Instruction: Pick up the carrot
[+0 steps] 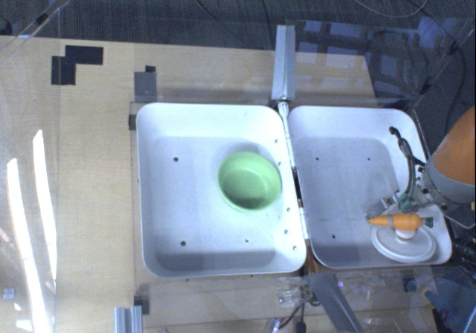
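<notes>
carrot (397, 221) lying crosswise in right bin (335, 175), tip pointing left, hand (407, 204) just above it, finger state unclear

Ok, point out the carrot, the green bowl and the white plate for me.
carrot (396, 221), camera view, middle of its orange body.
green bowl (250, 180), camera view, centre of its inside.
white plate (405, 250), camera view, near rim in the right bin.

Carrot (399, 221) in right bin (342, 175)

Green bowl (250, 180) in left white bin (160, 198), white disc (405, 245) in right bin (335, 175)
</notes>
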{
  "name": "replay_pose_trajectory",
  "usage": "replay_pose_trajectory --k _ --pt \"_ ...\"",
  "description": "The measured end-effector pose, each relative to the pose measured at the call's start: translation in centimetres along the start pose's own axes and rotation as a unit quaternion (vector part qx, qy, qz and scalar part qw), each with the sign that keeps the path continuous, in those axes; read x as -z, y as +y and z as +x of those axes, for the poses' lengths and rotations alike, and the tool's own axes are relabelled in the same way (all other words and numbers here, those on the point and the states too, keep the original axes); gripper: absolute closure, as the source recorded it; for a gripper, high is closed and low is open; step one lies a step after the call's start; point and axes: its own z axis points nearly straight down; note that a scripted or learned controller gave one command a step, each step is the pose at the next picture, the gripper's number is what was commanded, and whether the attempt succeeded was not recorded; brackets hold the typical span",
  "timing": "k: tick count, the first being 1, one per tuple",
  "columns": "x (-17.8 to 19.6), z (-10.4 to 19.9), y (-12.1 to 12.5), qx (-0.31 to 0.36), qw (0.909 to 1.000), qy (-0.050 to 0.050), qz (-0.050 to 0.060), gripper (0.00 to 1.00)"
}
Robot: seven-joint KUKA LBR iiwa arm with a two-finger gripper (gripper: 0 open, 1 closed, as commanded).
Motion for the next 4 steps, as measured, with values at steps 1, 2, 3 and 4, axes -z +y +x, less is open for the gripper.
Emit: replay_pose_trajectory --k 1,2,3,4 --pt "-1.4 1.5 0.4 0.141 0.9901 -0.001 0.001 0.00" --pt "-0.2 1.5 0.8 0.141 0.9900 -0.004 -0.003 1.00" --pt "-0.1 1.5 0.8 0.141 0.9900 -0.003 -0.003 0.00" --pt "-1.4 -0.7 -0.4 0.242 0.9702 0.001 0.000 0.00"
